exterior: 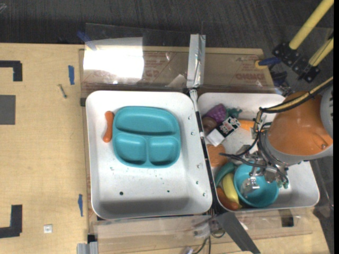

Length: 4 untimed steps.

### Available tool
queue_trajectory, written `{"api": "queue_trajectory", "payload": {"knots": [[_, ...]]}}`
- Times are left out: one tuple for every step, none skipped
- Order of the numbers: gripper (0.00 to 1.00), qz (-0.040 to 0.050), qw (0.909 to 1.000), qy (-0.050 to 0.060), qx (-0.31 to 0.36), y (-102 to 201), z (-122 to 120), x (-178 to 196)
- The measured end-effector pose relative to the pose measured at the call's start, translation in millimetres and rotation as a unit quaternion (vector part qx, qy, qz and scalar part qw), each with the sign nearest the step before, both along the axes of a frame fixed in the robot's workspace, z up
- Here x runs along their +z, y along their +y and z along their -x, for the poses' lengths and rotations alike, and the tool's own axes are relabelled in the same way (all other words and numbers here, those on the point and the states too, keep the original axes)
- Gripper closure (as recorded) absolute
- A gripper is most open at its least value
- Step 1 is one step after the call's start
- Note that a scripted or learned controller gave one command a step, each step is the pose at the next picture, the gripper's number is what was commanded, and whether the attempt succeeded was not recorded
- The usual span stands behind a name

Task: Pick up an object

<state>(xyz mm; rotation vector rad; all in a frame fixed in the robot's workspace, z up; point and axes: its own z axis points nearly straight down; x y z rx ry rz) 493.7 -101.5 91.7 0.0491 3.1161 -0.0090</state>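
A pale wooden tabletop (37,157) carries two white bins side by side, and the right bin (304,192) at about four o'clock holds the clutter: a teal bowl (259,192) nearest, a yellow banana (229,187) at its nine o'clock, then a purple toy (216,111) farther back. The end effector (253,181) is low over the bowl, the orange-banded wrist at its one o'clock; whether it is apart or together I cannot tell. A good grasp, I judge, straddles the bowl's rim squarely, then lifts straight up.
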Motion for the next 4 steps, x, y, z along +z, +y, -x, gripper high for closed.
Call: {"api": "queue_trajectory", "payload": {"knots": [[0.00, -0.0003, 0.9978, -0.003, 0.066, -14.6, 4.2, 0.1], [0.00, -0.0011, 0.9962, 0.005, 0.087, -9.4, -98.9, 86.0], [0.00, -0.0009, 0.9990, 0.006, 0.045, -48.6, -124.9, 12.3], [0.00, -0.0031, 1.0000, 0.007, -0.006, -63.1, -131.6, -4.2]]}}
